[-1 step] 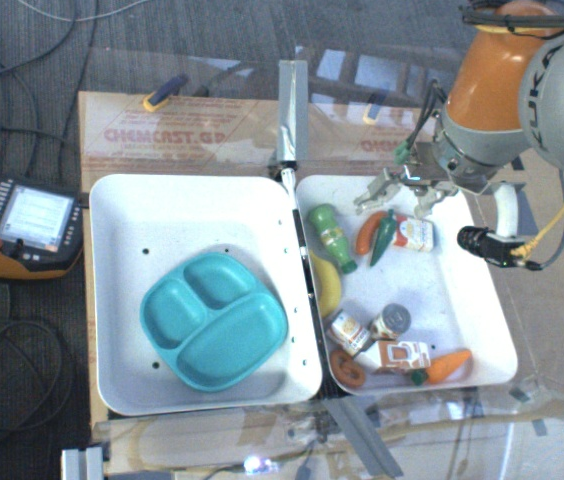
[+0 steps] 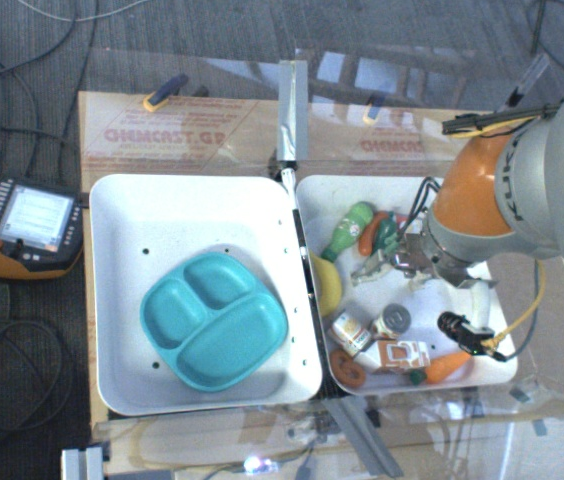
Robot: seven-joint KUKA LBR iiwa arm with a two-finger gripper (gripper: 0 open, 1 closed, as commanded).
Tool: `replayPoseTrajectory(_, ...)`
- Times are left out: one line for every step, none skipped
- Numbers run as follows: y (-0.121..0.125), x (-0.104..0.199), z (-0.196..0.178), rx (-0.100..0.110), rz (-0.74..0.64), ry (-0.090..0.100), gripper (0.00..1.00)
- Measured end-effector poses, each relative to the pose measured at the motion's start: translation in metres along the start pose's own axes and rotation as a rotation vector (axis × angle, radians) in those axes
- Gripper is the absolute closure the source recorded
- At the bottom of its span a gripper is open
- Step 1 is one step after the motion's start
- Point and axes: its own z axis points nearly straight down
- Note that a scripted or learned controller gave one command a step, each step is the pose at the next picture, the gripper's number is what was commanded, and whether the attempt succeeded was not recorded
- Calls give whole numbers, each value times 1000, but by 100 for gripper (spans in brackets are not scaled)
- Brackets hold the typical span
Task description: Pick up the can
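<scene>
The can lies tilted in the right bin, below-left of the gripper, whose opening I cannot tell.

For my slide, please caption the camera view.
Gripper above right bin near can; teal plate in left bin.

Small can, apparently upright, grey top showing, right bin's lower middle

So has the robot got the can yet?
Not yet. The gripper is down inside the right bin, over the green bottle, but nothing visible sits between its fingers. The can lies lower in that bin, beside the banana, untouched. Reaching it, grabbing it and lifting it are all left.
</scene>
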Motion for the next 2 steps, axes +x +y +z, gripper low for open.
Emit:
replayPoseTrajectory(-38, -47, -1, -4, -17, -4, 0)
replayPoseTrajectory(-48, -53, -1, -9, -202, -4, 0)
